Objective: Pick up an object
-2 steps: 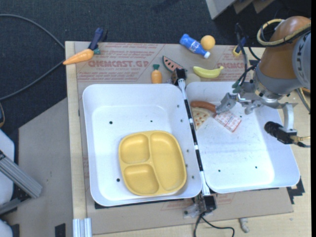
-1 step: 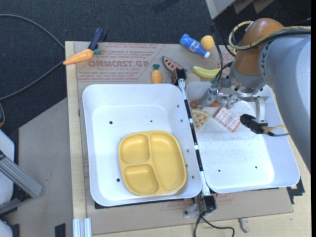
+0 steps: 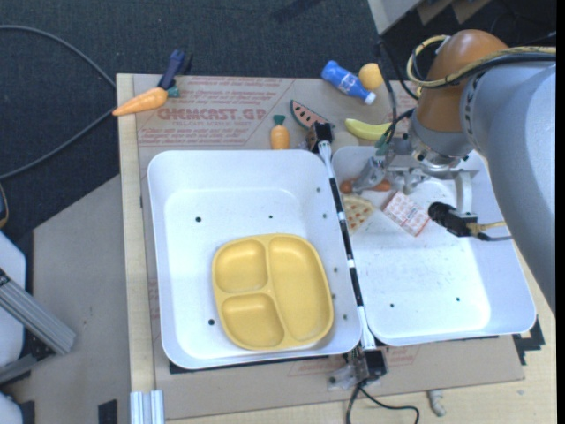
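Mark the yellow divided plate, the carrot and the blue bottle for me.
yellow divided plate [image 3: 272,290]: camera view, centre ridge where compartments meet.
carrot [image 3: 141,103]: camera view, middle of orange body.
blue bottle [image 3: 344,80]: camera view, middle of its body.

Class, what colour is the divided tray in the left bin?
Yellow; the tray shows best in the camera view.

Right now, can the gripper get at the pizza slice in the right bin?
Probably yes. The gripper hangs over the right bin, close to the pizza slice, which lies flat and uncovered by the divider; the nearby red-and-white packet lies apart.
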Robot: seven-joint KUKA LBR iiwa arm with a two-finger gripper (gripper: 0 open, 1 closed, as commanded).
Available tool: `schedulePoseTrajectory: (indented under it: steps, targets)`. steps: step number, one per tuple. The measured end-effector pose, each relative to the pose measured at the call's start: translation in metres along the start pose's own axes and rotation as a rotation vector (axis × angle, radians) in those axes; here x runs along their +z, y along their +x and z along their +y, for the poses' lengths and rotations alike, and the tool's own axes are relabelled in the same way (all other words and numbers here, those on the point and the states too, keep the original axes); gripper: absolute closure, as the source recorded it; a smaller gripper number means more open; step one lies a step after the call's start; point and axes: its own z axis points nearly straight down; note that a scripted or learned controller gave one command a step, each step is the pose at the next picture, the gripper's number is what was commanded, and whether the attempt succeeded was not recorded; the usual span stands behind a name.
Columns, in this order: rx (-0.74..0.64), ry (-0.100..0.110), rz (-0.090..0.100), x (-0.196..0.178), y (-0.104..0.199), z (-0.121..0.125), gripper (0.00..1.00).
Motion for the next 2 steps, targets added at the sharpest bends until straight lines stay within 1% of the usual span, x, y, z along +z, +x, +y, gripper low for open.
schedulePoseTrajectory:
  steps: [1, 2]
  targets:
    - [-0.001, 0.0, 0.001, 0.0, -0.0008, 0.0001, 0.0]
    - [0.001, 0.0, -0.002, -0.0001, 0.0017, 0.0, 0.0]
